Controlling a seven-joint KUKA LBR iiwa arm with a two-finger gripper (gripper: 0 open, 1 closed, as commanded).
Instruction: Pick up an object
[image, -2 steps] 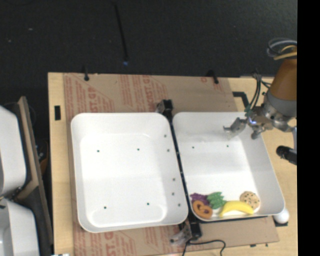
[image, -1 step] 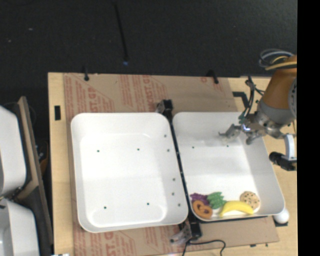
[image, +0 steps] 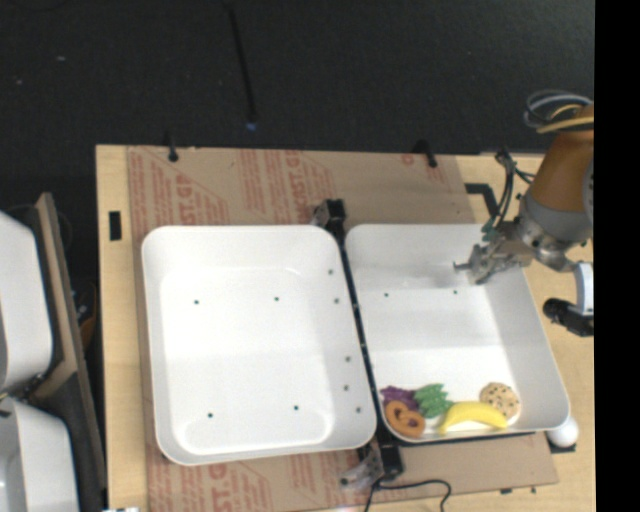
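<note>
Along the near edge of the right bin (image: 450, 330) lie several small toy foods: a purple grape bunch (image: 397, 396), an orange doughnut-like piece (image: 405, 419), a green leafy piece (image: 433, 399), a yellow banana (image: 471, 416) and a round cookie (image: 499, 400). My gripper (image: 484, 262) hangs over the far right corner of that bin, well away from them. Nothing shows between its tips.
The left bin (image: 250, 340) sits beside the right one on a cardboard-covered bench (image: 260, 185). A black clamp (image: 331, 214) sits at the far end of the seam between the bins. White boxes (image: 22, 310) stand at the left edge.
</note>
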